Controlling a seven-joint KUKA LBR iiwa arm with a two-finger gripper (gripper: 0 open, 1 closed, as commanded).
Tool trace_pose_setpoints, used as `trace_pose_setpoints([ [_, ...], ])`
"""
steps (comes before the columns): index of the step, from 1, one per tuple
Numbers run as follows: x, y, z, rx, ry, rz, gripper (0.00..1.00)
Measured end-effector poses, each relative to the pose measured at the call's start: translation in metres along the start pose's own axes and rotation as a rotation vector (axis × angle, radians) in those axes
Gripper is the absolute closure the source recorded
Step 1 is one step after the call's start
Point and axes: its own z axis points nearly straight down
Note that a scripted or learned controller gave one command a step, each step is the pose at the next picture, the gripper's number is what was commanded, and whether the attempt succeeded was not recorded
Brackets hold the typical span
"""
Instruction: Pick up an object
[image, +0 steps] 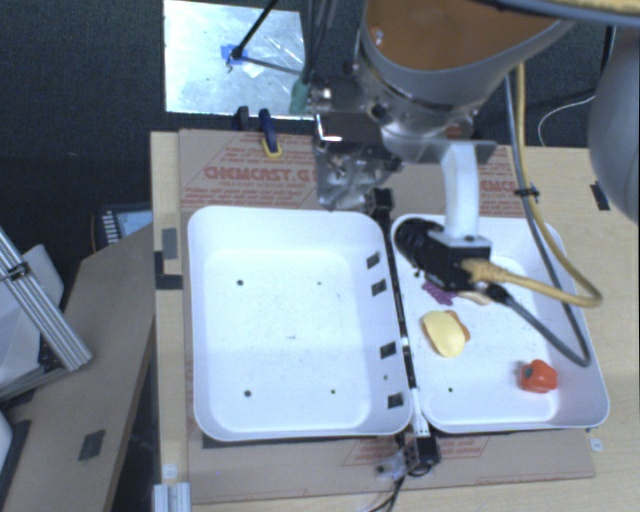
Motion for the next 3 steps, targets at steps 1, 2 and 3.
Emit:
trace_pose_setpoints([
  [1, -0.001, 0.0, 0.0, 0.0, -0.001, 0.001, 0.0],
  [2, -0.001, 0.0, -0.011, -0.002, 0.001, -0.002, 1.0],
  [3, 0.01, 0.004, 0.001, 0.001, -0.002, 0.0, 1.0],
])
